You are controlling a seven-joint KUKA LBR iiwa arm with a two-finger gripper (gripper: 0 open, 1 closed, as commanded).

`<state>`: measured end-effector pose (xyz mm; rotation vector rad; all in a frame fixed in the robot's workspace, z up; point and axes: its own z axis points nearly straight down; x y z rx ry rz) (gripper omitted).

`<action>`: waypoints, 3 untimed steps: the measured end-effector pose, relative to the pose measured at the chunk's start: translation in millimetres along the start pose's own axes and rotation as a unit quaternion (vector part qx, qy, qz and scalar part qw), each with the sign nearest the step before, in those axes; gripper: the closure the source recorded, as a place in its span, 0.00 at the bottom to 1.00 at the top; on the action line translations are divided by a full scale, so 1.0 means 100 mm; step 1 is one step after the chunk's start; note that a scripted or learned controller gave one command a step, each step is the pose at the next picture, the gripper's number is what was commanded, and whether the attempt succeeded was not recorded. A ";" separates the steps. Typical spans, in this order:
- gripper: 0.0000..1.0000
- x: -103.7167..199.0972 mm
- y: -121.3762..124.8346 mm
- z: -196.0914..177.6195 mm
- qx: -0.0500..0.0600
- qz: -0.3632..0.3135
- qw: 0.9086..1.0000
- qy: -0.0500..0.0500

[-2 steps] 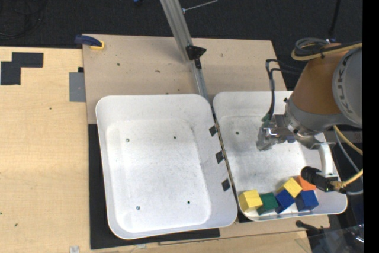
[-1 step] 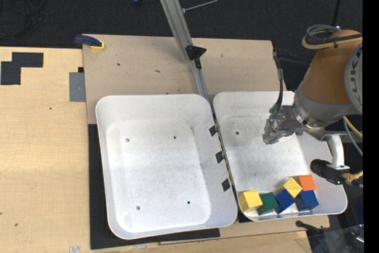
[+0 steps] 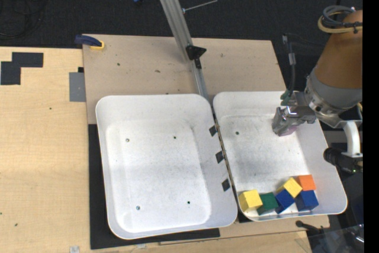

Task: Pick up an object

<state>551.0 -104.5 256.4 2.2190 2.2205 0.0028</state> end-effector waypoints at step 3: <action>1.00 1.65 -0.04 0.23 0.005 -0.002 1.000 0.001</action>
